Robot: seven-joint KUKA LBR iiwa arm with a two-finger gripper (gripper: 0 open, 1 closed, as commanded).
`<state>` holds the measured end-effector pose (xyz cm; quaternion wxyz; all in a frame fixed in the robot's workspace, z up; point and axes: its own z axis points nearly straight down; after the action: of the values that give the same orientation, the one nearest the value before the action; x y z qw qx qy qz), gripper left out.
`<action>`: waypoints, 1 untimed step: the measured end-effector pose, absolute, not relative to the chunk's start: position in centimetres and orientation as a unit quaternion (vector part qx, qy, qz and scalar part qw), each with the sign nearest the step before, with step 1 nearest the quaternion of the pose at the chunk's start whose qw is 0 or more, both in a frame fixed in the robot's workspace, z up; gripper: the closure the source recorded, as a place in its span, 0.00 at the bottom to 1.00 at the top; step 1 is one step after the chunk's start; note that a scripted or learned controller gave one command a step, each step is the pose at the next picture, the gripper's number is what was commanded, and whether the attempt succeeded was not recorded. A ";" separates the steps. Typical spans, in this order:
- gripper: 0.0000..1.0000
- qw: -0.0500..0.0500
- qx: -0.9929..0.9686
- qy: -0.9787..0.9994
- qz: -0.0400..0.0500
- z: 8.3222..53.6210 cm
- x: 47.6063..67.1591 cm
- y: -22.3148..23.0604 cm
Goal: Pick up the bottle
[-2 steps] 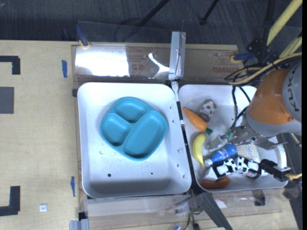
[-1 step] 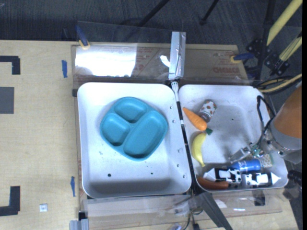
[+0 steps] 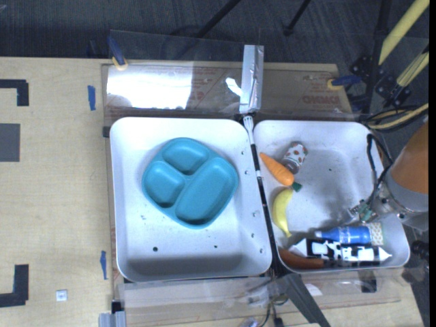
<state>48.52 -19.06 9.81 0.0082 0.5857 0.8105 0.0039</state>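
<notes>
Bottle [image 3: 349, 236] lying in right bin [image 3: 327, 131]

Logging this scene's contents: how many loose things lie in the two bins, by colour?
Blue: 2, plate and bottle
Orange: 1, carrot
Yellow: 1, banana
White: 2, speckled ball and printed tube
Red-brown: 1, long piece
Total: 7

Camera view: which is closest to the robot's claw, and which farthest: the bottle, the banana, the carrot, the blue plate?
From the gripper, at the right bin's right side:
1. Bottle, just below-left of it.
2. Banana, at that bin's left edge.
3. Carrot, above the banana.
4. Blue plate, in the left bin.
</notes>
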 end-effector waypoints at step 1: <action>1.00 0.003 0.440 0.898 0.000 27.0 48.1 -21.5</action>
<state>48.09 -21.51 27.05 0.0028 0.4398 0.8981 0.0002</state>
